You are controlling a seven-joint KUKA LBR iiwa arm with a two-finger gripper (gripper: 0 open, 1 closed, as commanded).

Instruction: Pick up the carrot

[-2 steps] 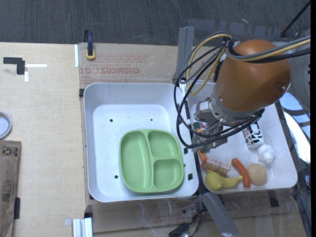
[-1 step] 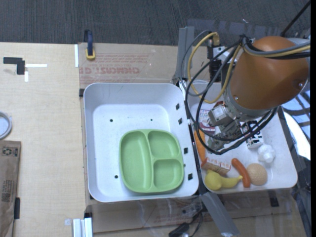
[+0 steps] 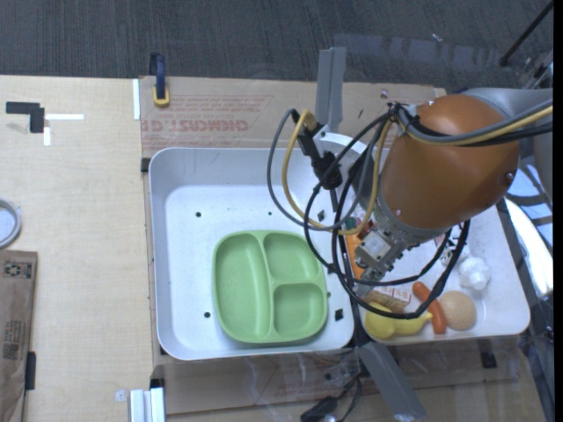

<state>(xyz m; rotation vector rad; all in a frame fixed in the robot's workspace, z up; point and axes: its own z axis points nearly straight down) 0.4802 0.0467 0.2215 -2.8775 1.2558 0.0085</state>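
The carrot (image 3: pixel 433 309) is a small orange piece lying near the front of the right bin (image 3: pixel 515 319), between a yellow banana-like toy (image 3: pixel 393 325) and a tan round item (image 3: pixel 457 310). The arm's orange band (image 3: pixel 449 161) hangs over the right bin and covers much of it. Below the band, the gripper (image 3: pixel 368 260) points down at the bin's left part, to the left of the carrot and apart from it. Another orange scrap (image 3: pixel 353 246) shows just beside the gripper; what it is cannot be made out.
A green divided plate (image 3: pixel 268 286) lies in the left bin (image 3: pixel 176 236). A white crumpled item (image 3: pixel 475 273) sits at the right bin's right side. Black and yellow cables (image 3: pixel 295 174) loop from the wrist over the wall between the bins.
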